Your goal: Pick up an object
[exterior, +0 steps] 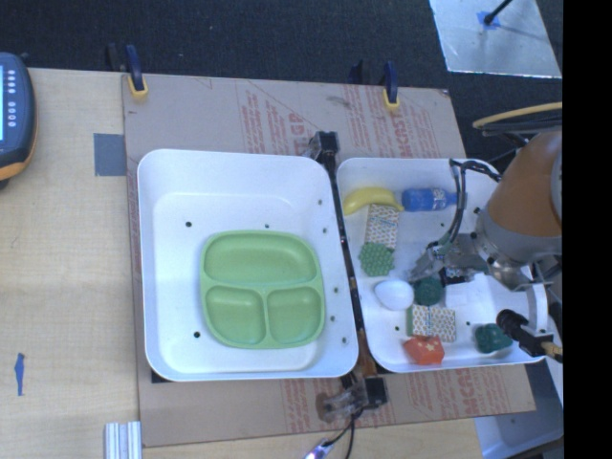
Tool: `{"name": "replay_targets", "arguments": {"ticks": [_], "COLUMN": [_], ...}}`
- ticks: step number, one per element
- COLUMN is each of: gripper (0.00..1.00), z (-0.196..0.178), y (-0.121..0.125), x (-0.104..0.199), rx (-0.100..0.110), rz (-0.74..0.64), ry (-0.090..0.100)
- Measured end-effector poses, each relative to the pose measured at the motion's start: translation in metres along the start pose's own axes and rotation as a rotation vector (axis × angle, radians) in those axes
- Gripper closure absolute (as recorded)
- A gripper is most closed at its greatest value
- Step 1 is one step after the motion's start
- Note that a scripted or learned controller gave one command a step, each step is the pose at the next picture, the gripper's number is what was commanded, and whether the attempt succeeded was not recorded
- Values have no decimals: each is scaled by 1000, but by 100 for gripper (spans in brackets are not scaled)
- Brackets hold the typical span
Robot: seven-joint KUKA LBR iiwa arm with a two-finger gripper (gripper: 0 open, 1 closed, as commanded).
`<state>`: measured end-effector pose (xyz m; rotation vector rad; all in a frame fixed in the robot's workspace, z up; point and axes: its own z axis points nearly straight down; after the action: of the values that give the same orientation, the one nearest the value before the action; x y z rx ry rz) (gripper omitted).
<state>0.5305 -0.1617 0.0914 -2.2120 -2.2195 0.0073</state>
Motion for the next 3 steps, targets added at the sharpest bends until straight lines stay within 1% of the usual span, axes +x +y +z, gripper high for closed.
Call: {"name": "replay_targets", "arguments": {"ticks": [1,2,3], "gripper": [100,100,100], "z": [-12,-75,-103], "y": [4,52,103], "x": [-2,33,94], "rx": [-7,-15,-13], "rz": [-3,-5,-7], "ry": [-4,-2,-1]}}
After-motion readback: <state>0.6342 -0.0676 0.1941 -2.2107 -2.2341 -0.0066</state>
